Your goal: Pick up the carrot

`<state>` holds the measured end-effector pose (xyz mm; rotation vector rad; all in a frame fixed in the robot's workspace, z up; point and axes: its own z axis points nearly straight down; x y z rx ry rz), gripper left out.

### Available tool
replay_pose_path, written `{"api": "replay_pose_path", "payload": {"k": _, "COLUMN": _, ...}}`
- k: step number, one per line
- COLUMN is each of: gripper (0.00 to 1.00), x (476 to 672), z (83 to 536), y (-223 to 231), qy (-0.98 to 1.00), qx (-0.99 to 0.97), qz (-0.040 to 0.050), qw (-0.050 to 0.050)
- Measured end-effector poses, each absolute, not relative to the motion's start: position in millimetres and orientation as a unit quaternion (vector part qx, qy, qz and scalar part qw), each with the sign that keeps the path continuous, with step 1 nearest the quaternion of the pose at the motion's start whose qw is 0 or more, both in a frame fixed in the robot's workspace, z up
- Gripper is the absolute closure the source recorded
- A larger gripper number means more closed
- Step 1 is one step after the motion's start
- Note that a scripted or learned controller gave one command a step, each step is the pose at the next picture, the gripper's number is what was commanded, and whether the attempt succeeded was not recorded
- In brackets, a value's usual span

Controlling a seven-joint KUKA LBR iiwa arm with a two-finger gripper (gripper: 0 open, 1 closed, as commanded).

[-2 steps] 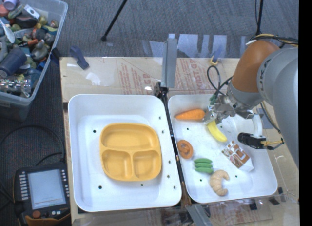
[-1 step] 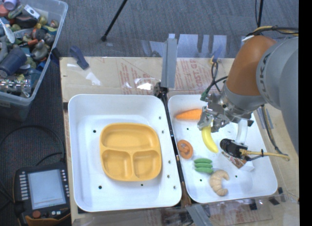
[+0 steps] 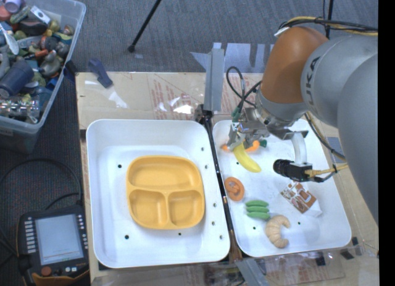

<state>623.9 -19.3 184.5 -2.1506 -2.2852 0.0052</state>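
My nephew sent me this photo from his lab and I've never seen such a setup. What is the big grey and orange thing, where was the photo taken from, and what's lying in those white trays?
The grey and orange thing is a robot arm, reaching in from the right. At its end is a pincer, low over the right bin, by a banana and a small orange carrot, the piece it is meant to pick up. I cannot tell whether it grips anything.

The photo comes from one fixed camera above the bench, looking down at a slant.

The left bin holds a yellow divided plate. The right bin also holds toy food: an orange slice, green pea pods, a croissant and a small packet.
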Motion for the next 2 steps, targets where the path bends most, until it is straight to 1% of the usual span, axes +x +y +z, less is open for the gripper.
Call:
{"api": "replay_pose_path", "payload": {"k": 1, "gripper": 1.0, "x": 571.5, "z": 185.5, "y": 43.0, "qy": -0.852, "qx": -0.524, "qz": 0.0013, "qw": 0.002}}
{"api": "replay_pose_path", "payload": {"k": 2, "gripper": 1.0, "x": 521.9, "z": 186.0, "y": 62.9, "qy": -0.976, "qx": -0.216, "qz": 0.0, "qw": 0.002}}
